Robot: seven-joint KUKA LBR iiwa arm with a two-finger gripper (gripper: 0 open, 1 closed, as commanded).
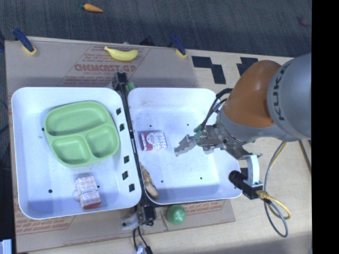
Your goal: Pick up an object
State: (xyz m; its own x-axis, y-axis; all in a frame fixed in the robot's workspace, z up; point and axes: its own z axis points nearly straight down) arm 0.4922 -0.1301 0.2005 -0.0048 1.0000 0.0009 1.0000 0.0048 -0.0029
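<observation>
Left bin [21, 142]: shallow, white, on the bench's left half. A green three-compartment plate [80, 132] lies in its upper middle, tilted, with the large section toward the far edge and two small sections toward the near edge. A small red-and-white packaged item [87, 191] sits near the bin's near edge, apart from the plate.

Bench, far edge: a yellow banana [122, 52] lies on the brown cardboard sheet [159, 62] above the seam between the bins. Blue clamps [25, 42] hold the sheet's far corners.

Seam between bins: a black divider strip [127, 136] runs from far edge to near edge. A tan object [149, 184] rests against it at the right bin's near-left corner; its kind cannot be told.

Right bin [175, 102]: a red-and-white flat packet [152, 140] lies left of centre on the bin floor, untouched.

Bench, near edge: a green ball [176, 214] sits just outside the right bin.

Gripper [183, 146]: low over the right bin's centre, just right of the packet and apart from it; whether the fingers are spread or closed cannot be told.

Arm [265, 107]: grey with orange band, entering over the right bin's right edge.
</observation>
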